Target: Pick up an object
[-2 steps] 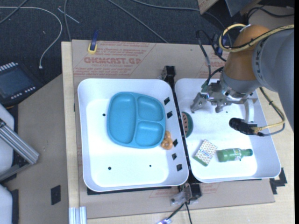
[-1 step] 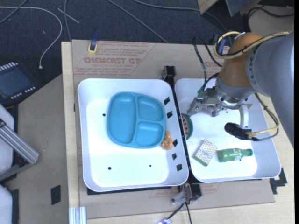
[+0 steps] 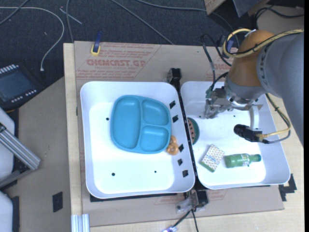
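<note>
My gripper [image 3: 211, 109] hangs over the upper left part of the right bin [image 3: 275, 170], pointing down, with nothing visibly in it. A round green and brown object [image 3: 193, 131] lies at that bin's left wall, just below and left of the gripper. Further toward the front lie a small white and green packet [image 3: 212, 158] and a green bottle [image 3: 241, 160] on its side. The left bin [image 3: 96, 173] holds a blue divided plate [image 3: 140, 123], with a small orange-tan object [image 3: 172, 146] at the plate's lower right corner.
The grey arm with its orange band [image 3: 248, 64] comes in from the upper right over the right bin's back edge. Black clips [image 3: 179, 144] line the divide between the bins. Cables run across the dark floor behind the bench.
</note>
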`<state>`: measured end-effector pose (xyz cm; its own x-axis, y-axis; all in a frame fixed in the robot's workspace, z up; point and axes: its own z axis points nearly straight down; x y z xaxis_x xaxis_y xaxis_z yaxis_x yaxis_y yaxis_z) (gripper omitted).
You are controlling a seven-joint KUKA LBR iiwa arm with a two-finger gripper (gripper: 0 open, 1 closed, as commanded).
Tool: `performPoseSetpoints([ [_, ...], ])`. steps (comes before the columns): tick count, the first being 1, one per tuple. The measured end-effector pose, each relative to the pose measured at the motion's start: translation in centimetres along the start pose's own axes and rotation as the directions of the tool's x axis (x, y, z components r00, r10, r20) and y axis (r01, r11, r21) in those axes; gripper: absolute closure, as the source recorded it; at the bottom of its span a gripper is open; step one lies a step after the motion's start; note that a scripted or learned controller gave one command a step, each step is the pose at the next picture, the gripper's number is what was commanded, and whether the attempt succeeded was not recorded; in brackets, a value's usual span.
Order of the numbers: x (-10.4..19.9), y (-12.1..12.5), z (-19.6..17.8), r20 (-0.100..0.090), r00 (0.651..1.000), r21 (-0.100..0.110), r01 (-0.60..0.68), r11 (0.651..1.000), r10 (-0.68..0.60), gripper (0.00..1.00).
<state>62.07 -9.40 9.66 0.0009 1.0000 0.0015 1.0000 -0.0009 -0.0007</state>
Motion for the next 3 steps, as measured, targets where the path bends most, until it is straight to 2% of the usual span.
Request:
performPoseSetpoints([
  [1, -0.1, -0.5, -4.7, 0.002, 1.0, -0.006, 0.0, 1.0, 0.0, 1.0],
  [2, -0.9, 0.2, -10.6, 0.003, 1.0, -0.009, 0.001, 1.0, -0.001, 1.0],
  [3, -0.9, 0.3, -13.7, 0.002, 1.0, -0.005, 0.002, 1.0, -0.002, 1.0],
])
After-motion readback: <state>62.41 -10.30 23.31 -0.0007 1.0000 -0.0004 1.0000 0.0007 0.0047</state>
